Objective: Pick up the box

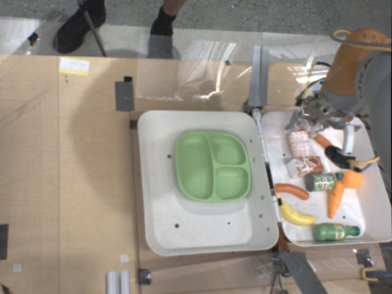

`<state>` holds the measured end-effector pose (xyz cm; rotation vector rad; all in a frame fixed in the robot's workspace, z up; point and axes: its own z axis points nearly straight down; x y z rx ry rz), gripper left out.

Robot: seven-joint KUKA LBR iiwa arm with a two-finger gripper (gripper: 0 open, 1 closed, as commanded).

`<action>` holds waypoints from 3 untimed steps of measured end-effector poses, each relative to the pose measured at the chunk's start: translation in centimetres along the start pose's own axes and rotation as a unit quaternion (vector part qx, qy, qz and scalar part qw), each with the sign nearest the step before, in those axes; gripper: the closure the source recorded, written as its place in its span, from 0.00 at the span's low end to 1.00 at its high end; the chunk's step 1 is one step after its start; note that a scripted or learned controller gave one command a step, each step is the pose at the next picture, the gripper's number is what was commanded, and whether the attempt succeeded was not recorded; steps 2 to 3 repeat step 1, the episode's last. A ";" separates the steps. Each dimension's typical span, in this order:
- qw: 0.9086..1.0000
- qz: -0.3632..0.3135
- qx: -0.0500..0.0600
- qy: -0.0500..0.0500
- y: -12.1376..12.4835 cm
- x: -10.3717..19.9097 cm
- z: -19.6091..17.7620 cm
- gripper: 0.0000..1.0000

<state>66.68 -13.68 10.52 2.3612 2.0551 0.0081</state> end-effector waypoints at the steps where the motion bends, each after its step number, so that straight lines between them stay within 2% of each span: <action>1: 0.997 -0.072 0.001 0.001 -0.1 1.5 -9.0 1.00; 3: 0.997 -0.072 0.001 0.001 -0.1 1.5 -9.0 1.00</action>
